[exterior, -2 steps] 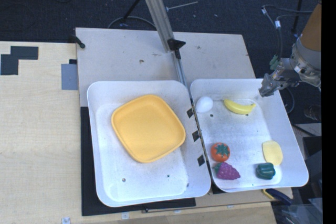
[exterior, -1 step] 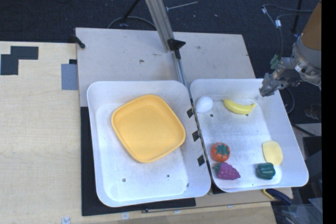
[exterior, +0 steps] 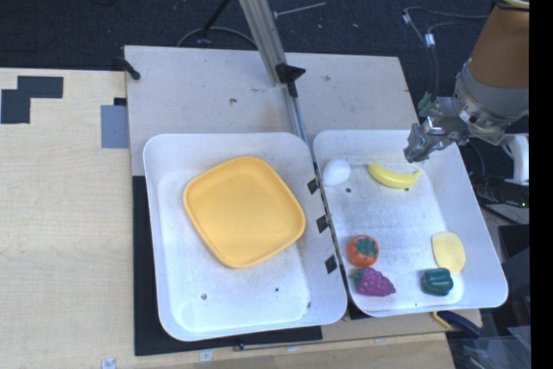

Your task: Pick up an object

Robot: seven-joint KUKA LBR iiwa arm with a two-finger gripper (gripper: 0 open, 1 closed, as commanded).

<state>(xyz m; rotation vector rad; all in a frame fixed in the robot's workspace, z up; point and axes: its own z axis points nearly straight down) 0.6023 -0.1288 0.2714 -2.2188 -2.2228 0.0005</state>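
Grapes (exterior: pixel 373 282): purple cluster at the near edge of the right bin (exterior: pixel 484 220), just below the tomato.
Green pepper (exterior: pixel 437 282): small dark green piece in the right bin's near right corner, just beside the pale yellow slice.
Pale yellow slice (exterior: pixel 448 251): flat oval piece lying just above the green pepper.
Tomato (exterior: pixel 363 251): red with a green top, close to the divider between the two bins.
Yellow plate (exterior: pixel 244 210): square with rounded corners, turned at an angle, lying flat in the left bin (exterior: pixel 173 272).
White ball (exterior: pixel 335 172): at the far left of the right bin, beside the divider.
Banana (exterior: pixel 393 176): lies flat near the far edge of the right bin, its right end just under the gripper.
Gripper (exterior: pixel 418 147): hangs over the far rim of the right bin, right above the banana's end; I cannot tell how it is set, and nothing is seen in its grasp.
Arm (exterior: pixel 497 65): grey with an orange band, reaching in from the right.
Metal rail (exterior: pixel 259 13): slanted aluminium bar beyond the bins.
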